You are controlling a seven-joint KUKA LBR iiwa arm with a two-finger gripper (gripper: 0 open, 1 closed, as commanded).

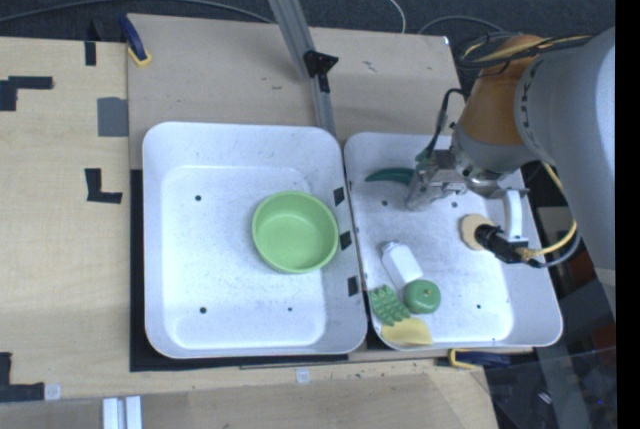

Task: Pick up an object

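From above we see two white bins side by side on the bench. In the left bin (180, 217) sits a green bowl (295, 232) — round and open side up. The grey arm (560, 117) comes in from the right over the right bin (520, 307), and its gripper (420, 197) hangs low near the bin's back end, just beside a dark green thing (388, 176). We cannot tell how the tool is set. Nearer the front lie a white bottle (402, 265), a round green cap (422, 296), a green brush (386, 303) and a yellow piece (410, 331) — all close together.
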